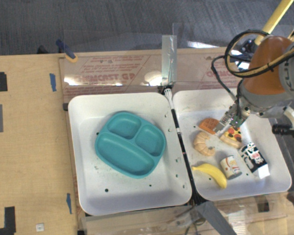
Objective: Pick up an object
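The end effector (230, 120) is down low in the right bin (280, 186), right among the toy food, its tip between the orange pastry piece (208, 124) and the pizza slice (231, 135), but whether it's apart, together or clamped on anything cannot be told from up here. Nothing is lifted, so the pick looks yet to be made, with croissant (204, 142), banana (210, 173), small can (231, 166) and milk carton (254, 158) all lying in the bin. The teal divided plate (130, 144) sits alone in the left bin (82, 113), and the arm's bulk and cables hide the wrist.
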You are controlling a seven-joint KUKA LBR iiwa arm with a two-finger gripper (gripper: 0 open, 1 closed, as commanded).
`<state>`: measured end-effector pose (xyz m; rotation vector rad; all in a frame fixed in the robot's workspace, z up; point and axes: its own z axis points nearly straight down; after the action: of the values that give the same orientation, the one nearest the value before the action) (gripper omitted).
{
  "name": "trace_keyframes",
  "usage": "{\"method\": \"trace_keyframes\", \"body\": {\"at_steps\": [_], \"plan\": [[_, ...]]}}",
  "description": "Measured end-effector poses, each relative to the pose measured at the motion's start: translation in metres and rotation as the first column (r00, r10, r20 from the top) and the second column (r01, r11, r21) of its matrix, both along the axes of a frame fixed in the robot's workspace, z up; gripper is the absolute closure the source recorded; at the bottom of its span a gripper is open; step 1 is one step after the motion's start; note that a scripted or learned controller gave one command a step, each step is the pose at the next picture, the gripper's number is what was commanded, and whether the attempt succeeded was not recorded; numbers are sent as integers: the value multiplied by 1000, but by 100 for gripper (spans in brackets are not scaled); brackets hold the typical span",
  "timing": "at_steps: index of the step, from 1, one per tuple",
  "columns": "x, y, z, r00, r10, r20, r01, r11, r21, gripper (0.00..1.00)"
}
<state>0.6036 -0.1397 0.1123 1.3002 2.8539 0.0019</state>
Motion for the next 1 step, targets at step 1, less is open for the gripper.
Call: {"method": "trace_keyframes", "body": {"at_steps": [1], "plan": [[56, 92, 117, 989, 150, 6, -150, 989, 2, 100]]}}
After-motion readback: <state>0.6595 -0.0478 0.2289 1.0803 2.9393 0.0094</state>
